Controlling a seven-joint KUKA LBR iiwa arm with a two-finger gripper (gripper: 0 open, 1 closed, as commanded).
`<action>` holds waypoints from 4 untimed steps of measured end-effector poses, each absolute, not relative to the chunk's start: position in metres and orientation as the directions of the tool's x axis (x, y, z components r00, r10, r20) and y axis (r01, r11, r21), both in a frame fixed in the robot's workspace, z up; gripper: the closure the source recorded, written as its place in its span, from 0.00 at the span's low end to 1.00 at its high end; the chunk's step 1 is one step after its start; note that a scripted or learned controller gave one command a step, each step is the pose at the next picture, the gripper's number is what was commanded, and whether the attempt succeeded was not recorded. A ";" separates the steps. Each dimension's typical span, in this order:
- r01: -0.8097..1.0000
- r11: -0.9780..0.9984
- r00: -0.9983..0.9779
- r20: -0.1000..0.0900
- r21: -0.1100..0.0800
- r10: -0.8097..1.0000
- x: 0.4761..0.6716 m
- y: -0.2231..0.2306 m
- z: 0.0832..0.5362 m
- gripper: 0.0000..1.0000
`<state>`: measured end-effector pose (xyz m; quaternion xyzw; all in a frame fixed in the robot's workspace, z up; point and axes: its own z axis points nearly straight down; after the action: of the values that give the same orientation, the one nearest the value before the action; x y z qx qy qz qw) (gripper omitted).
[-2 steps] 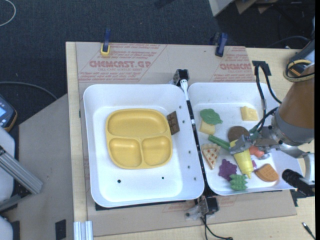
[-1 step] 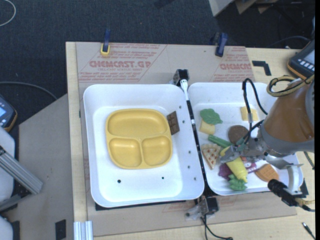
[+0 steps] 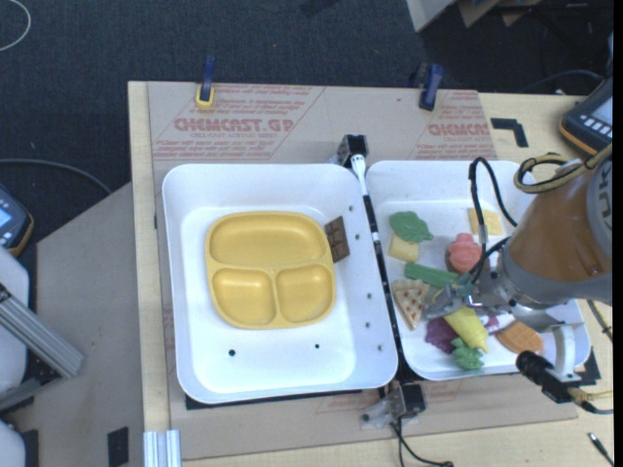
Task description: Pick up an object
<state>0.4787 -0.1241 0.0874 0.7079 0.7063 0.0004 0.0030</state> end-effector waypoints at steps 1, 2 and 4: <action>1.000 0.002 -0.002 -0.001 0.019 1.000 0.483 -0.121 0.101 1.00; 1.000 0.001 -0.001 -0.002 0.006 1.000 0.476 -0.116 0.156 1.00; 1.000 0.001 -0.001 -0.002 0.005 1.000 0.486 -0.108 0.226 1.00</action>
<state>0.4855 -0.1081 0.2257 0.7067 0.7075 0.0010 0.0022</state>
